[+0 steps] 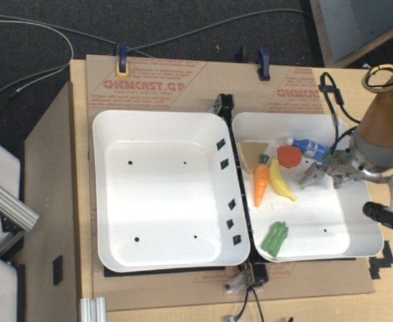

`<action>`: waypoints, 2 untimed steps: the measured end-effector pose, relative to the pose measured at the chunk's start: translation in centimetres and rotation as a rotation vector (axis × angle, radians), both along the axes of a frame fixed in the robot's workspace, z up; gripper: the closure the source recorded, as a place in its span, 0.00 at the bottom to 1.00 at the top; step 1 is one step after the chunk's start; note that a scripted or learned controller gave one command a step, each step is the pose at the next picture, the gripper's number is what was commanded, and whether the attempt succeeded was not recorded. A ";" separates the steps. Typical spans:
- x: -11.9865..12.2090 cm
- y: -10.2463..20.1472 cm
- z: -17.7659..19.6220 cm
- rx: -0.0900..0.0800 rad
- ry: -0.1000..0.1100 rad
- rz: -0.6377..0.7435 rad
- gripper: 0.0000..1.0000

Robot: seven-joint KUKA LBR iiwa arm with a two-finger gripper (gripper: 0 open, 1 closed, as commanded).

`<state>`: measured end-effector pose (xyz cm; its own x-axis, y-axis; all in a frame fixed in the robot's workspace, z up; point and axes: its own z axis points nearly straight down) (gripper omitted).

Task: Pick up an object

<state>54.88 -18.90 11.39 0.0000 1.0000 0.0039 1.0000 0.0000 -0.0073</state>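
The right bin holds several small objects. An orange carrot and a yellow banana lie side by side near its left wall. Just behind them are a red-orange round piece and a blue bottle lying on its side. A tan wedge sits by the divider, and a green piece lies near the front rim. My gripper is low in the right bin, just right of the banana and below the blue bottle. I see nothing held in it.
The left bin sits beside the right one, with a black clip-studded divider between them. The arm's orange band hangs over the right bin's right edge. Cables trail near the wrist.
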 end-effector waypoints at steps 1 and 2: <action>-0.1 0.1 -3.1 -0.001 -0.002 0.000 0.00; 0.1 0.1 -1.8 -0.002 -0.007 0.000 1.00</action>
